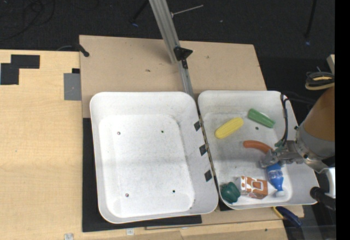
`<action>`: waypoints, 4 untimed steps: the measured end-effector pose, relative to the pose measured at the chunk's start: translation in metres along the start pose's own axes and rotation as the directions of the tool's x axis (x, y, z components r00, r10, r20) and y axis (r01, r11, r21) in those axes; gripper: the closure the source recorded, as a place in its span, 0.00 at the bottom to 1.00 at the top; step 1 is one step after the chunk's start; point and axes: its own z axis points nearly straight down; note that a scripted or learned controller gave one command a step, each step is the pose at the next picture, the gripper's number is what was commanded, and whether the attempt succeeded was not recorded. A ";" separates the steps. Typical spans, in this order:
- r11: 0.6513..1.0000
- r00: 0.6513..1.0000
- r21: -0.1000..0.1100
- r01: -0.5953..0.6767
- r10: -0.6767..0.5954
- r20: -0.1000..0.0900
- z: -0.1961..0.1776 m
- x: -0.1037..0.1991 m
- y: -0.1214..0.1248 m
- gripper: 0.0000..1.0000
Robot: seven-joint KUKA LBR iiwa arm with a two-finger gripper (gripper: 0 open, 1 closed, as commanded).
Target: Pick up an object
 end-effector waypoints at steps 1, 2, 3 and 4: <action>1.000 1.000 -0.002 0.006 -0.006 0.002 -0.043 -0.004 0.002 1.00; 1.000 1.000 -0.004 0.009 -0.009 0.003 -0.088 0.002 0.007 1.00; 1.000 1.000 -0.005 0.009 -0.009 0.004 -0.141 0.001 0.008 1.00; 1.000 1.000 -0.002 0.013 -0.013 0.000 -0.148 0.055 0.021 1.00</action>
